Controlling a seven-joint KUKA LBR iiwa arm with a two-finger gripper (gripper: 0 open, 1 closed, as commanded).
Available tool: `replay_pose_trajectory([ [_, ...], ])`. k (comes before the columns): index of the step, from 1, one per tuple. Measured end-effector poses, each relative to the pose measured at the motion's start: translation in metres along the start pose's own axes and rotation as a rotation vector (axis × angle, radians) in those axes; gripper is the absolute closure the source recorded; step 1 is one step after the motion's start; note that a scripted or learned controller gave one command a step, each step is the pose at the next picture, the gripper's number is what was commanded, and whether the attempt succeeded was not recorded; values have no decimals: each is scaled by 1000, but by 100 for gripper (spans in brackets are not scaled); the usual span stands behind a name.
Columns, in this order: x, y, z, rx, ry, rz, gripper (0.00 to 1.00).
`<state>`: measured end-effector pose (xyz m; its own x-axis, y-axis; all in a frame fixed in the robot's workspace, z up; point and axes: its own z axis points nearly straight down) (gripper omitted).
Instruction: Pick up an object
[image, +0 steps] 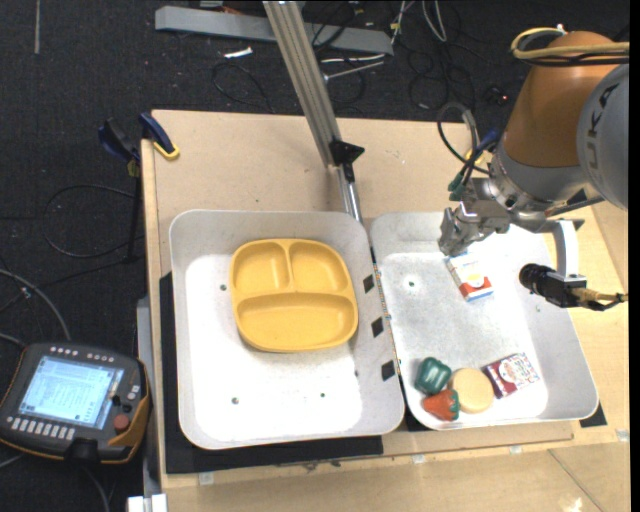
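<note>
My gripper hangs over the back of the right bin, just up and left of a small white and red carton. The carton lies on the bin floor, very close to the gripper's tip; whether they touch I cannot tell. Near the bin's front edge lie a green pepper, a red piece, a pale round bun and a dark red packet. A yellow divided plate rests in the left bin.
A slanted metal pole rises behind the bins, ending at a clamp near their shared edge. A teach pendant lies off the bench at the lower left. Cables litter the dark floor behind.
</note>
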<state>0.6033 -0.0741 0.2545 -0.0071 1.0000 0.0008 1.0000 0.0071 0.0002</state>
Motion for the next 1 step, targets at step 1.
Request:
replay_pose_trajectory([
  [1,43,5,4,1,0,1,100],
])
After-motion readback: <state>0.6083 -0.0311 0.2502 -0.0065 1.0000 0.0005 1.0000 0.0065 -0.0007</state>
